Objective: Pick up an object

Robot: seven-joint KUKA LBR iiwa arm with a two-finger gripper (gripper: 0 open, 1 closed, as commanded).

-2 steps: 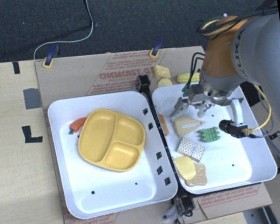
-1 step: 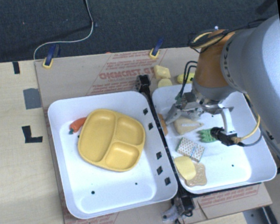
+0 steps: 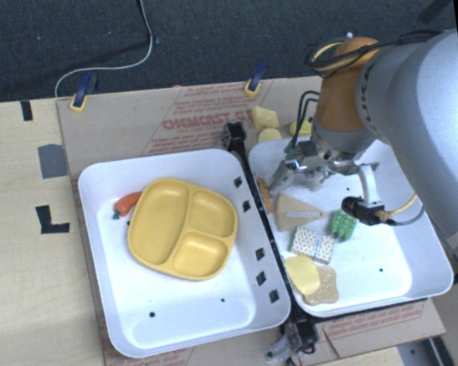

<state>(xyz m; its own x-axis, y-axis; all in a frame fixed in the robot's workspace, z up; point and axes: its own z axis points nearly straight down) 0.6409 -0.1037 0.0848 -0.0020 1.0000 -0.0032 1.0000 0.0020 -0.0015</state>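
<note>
Hovering low over the far-left part of the right bin (image 3: 394, 277), gripper (image 3: 299, 168) sits just beside the tan wedge (image 3: 296, 209), likely lining up a pick there, grip state can't tell; yellow tray (image 3: 183, 227) fills the left bin (image 3: 119, 303), out of play.

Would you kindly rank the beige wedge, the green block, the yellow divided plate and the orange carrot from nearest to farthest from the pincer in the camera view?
1. Beige wedge, right bin, just below the pincer.
2. Green block, right bin, lower right of it.
3. Yellow divided plate, left bin.
4. Orange carrot, left bin, at the plate's far upper-left edge.
</note>
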